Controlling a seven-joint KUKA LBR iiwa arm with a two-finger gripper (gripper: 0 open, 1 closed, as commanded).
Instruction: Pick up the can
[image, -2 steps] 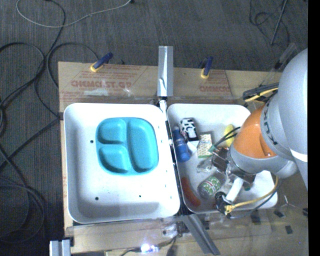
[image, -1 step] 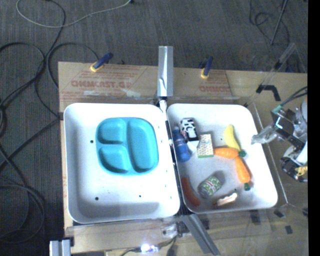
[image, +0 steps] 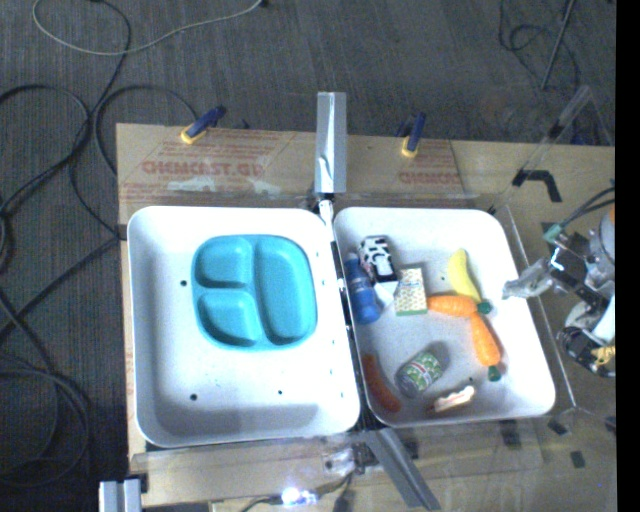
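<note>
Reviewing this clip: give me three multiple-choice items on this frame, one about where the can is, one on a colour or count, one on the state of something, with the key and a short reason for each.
1. Where does the can lie?
A. In the right bin, toward its near edge
B. On the blue tray
C. On the bench outside both bins

2. How many carrots lie in the right bin?
A. None
B. Two
C. Five

3. How does the can stand?
A. Upright on its base
B. On its side
C. Lifted in the air

Key:
1 A: it sits low in the right bin, between the carrot to its right and a red piece to its left.
2 B: one carrot lies crosswise, the other slants below it.
3 B: its grey side wall and label face up on the bin floor.
</note>
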